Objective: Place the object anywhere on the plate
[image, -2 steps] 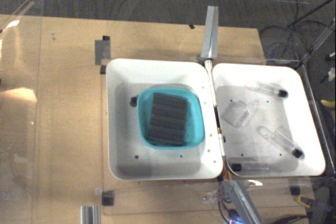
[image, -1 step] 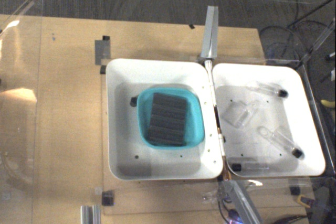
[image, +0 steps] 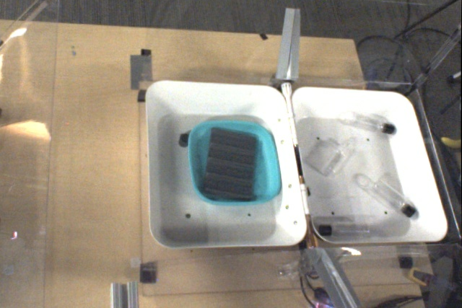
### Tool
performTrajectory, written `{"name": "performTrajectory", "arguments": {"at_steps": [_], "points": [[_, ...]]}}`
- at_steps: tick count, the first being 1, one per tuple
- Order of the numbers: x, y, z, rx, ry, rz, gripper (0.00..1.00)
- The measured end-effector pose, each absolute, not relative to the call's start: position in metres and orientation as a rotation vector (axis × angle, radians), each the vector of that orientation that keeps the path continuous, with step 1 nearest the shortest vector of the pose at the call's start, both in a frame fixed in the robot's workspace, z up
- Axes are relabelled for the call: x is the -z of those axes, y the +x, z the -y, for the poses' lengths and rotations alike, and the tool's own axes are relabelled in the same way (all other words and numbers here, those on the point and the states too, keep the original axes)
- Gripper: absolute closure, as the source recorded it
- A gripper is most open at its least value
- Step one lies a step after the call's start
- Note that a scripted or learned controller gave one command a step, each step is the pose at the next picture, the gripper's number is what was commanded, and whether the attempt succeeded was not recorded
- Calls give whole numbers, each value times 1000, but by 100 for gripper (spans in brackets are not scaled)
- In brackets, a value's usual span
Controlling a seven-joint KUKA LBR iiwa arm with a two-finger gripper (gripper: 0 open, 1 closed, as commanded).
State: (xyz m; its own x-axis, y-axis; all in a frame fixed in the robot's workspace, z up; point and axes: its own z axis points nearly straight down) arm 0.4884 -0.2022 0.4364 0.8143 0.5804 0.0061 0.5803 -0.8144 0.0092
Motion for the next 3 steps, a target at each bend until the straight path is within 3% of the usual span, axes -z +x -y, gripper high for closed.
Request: {"name": "performTrajectory", "arguments": {"at_steps": [3], "points": [[-436,488,206,-15,3112,-375,0]]}}
